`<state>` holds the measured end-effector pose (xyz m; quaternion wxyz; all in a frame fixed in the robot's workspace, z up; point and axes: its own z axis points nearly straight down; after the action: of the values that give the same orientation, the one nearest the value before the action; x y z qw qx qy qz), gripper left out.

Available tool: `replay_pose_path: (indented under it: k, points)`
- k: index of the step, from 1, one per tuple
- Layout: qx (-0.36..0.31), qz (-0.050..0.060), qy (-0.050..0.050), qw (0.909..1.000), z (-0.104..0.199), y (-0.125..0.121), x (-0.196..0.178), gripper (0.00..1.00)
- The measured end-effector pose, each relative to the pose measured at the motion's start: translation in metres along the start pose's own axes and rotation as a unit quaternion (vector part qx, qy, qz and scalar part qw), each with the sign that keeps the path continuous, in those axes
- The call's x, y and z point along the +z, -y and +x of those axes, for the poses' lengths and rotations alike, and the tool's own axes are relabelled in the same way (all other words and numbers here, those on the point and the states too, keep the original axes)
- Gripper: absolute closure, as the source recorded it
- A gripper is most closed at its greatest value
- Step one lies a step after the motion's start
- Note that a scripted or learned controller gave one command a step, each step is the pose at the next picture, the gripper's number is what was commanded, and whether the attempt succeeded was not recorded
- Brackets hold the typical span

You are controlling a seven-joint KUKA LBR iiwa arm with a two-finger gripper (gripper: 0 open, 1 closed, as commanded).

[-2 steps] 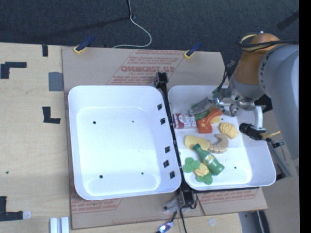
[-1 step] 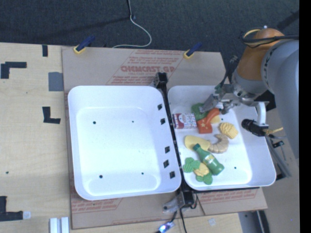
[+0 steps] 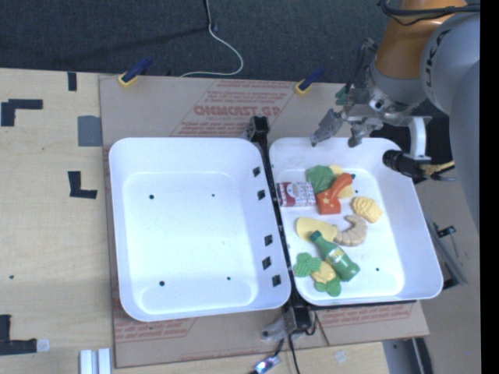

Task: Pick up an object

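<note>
Looking down on the bench, I see my pincer hanging above the far rim of the right bin, its two fingers spread apart with nothing between them. The grey arm with its orange band reaches in from the far right corner.

All the things to pick lie in the right bin, nearer than the pincer and apart from it. A green leafy piece sits closest to the fingers, with an orange-red piece just beside it on the right. A small red and white packet lies against the bin's left wall. Right of these is a yellow ridged piece. Toward the middle I see a yellow piece touching a tan curved piece. A green bottle lies tilted on the near side, and a green leafy cluster sits at the near left corner.

The left bin sits beside it, both resting on a sheet of cardboard.
</note>
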<state>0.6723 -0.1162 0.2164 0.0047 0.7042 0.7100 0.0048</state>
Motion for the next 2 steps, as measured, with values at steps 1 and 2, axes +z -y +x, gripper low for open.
replay_pose_path:
  k: [1,2]
  points:
    - [0.005,0.011,0.000,0.9999,0.003,0.084,0.027,1.00]
    - [-0.002,0.007,-0.003,1.0000,0.120,0.057,0.032,1.00]
